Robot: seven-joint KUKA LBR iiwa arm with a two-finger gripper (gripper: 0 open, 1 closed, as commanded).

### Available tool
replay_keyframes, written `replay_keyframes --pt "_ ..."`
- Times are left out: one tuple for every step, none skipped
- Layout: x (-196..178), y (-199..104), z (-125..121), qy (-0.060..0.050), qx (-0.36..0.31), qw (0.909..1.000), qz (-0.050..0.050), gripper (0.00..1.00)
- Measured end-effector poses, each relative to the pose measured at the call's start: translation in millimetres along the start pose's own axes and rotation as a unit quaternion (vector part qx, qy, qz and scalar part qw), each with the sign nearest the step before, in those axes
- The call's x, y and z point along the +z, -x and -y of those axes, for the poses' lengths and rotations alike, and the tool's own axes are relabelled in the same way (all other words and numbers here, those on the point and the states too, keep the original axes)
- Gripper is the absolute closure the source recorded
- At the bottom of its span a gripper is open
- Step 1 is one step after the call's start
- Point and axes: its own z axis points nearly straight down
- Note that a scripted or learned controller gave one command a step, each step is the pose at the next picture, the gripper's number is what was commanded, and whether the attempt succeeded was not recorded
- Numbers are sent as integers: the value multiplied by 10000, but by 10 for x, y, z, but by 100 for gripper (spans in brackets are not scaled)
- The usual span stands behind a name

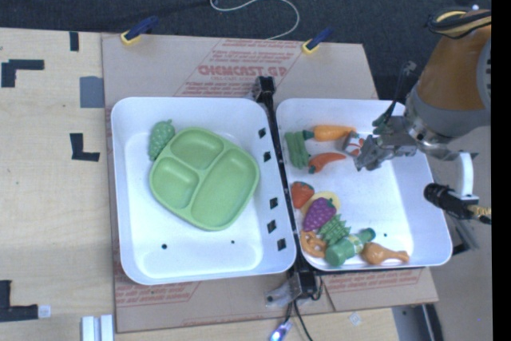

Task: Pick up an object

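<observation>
The dark two-finger gripper (pixel 366 153) is seen low inside the right shallow white bin (pixel 403 208), near its far side. Whether anything is held cannot be told, as the tip is small and blurred. Just to its left lie a small orange plastic carrot (pixel 331 132) and an orange-red toy pepper (pixel 326 162), the likeliest targets. A good grasp would be made by centring the gripper over one piece only. The green toy bean pod (pixel 296 148) lies further left and is best left undisturbed.
</observation>
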Motion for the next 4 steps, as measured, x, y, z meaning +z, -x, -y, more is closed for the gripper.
replay_keyframes --pt "-1268 -237 472 74 -2 10000 11 100" --pt "-3261 -610 619 110 -10 9999 15 100" --pt "-1576 45 637 -72 49 10000 2 100" --pt "-3265 -486 615 111 -22 9999 16 100"
